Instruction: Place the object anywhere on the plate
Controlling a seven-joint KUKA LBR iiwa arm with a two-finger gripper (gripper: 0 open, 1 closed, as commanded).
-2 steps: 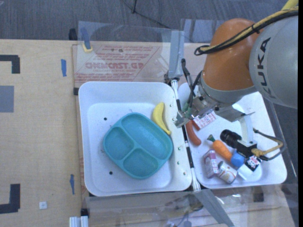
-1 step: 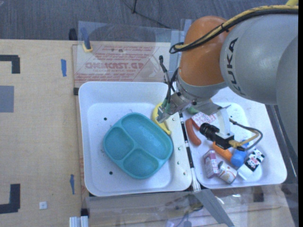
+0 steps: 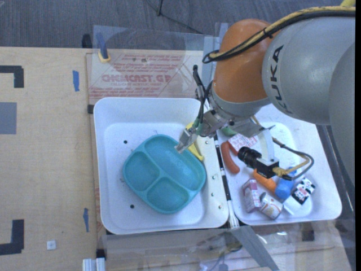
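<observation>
Camera view, slanted from above.
- Left bin [image 3: 107, 129]: a teal plate [image 3: 163, 175] with three compartments is lying in it.
- Gripper [image 3: 189, 140]: poised over the plate's upper right rim; whether it is released or clenched cannot be told.
- Yellow object [image 3: 196, 150]: seen just beside the gripper tip, at the plate's rim; a grasp cannot be confirmed.
- Right bin [image 3: 327, 168]: a red sausage [image 3: 228, 157] and mixed small items are held.
- Step judged: carrying over to the plate.
- Next move judged: the object to be centred over a compartment, then let go.
</observation>
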